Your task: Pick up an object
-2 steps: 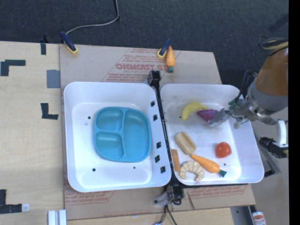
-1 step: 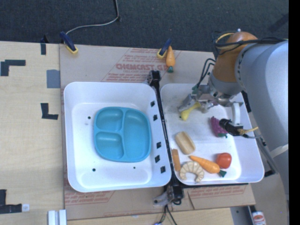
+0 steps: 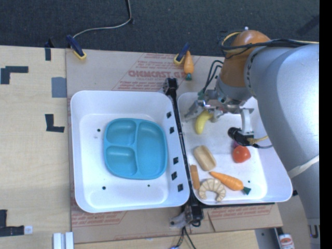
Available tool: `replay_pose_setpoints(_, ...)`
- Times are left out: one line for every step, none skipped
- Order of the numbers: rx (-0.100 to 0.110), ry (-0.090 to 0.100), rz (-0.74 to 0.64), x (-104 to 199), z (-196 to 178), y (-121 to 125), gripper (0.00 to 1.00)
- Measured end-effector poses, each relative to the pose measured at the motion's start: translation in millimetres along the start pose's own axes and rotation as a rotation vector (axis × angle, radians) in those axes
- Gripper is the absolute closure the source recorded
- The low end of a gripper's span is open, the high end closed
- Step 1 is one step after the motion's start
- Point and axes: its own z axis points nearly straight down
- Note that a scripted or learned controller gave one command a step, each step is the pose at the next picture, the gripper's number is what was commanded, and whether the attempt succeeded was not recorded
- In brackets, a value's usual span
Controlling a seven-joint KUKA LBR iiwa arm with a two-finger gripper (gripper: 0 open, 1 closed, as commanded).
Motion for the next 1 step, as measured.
replay_pose_setpoints(0.016, 0.001, 0.002, -0.9, -7.2, -3.6, 1.0)
